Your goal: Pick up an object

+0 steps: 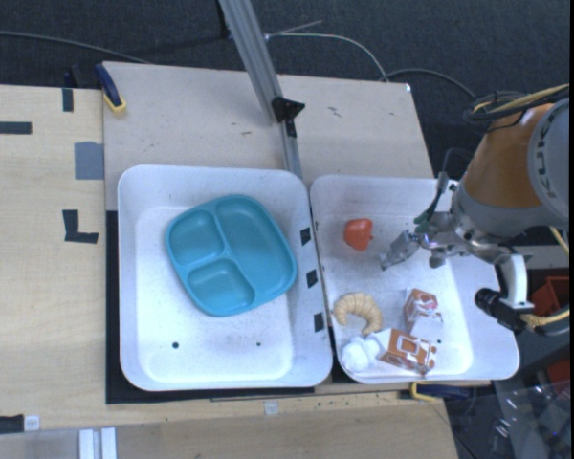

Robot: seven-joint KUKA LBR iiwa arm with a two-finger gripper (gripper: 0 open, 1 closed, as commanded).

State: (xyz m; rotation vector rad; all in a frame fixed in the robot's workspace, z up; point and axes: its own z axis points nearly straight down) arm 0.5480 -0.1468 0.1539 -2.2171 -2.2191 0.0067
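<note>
Starting on the left, the left bin (134, 285) has just a blue divided plate (231, 253) sitting in it, tilted a bit on the diagonal, nothing touching it.

Moving over, the right bin (488, 285) is where all the pickable stuff is. There's a small red thing (358, 233) near the upper left of that bin, looks like a toy pepper or strawberry, hard to say. Lower down, a croissant (359, 308) sits near the left wall, with a white lumpy item (361, 354) just below it, and two little orange-and-white cartons (421, 309) and (408, 349) beside those.

Then the gripper (399, 252) comes in from the right, hanging over the bare middle of the right bin, between the red thing and the upper carton. Too small and blurry to tell how the tool is set, so that's a cannot tell. Nothing looks caught in it.

So progress-wise: basically nothing's picked yet. Everything's lying in the bin, and the whole grab and lift is left to do.
</note>
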